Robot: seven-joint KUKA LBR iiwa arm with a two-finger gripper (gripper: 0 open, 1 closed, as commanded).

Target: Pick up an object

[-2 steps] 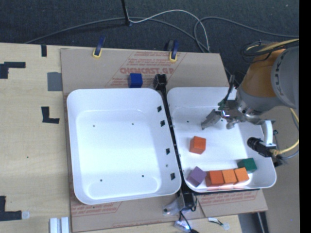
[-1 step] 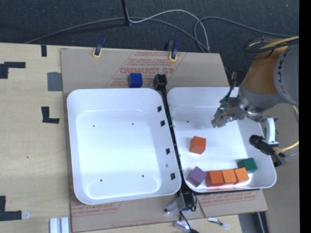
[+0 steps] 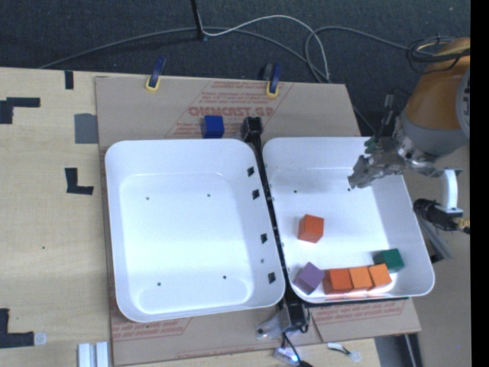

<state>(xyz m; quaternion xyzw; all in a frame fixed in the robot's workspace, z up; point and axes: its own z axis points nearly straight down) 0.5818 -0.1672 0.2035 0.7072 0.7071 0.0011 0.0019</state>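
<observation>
Five blocks in right bin (image 3: 397,205) | my pincer (image 3: 359,178) hovers near its back wall, finger state: cannot tell | lone orange cube (image 3: 310,228) below-left of pincer, apart | risk: row of blocks (image 3: 357,279) hugs front wall, fingers could jam there; the lone cube looks safer.

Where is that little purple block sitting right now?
The purple block lies in the right bin, near its front edge by the divider, at the left end of a row of orange blocks.
</observation>
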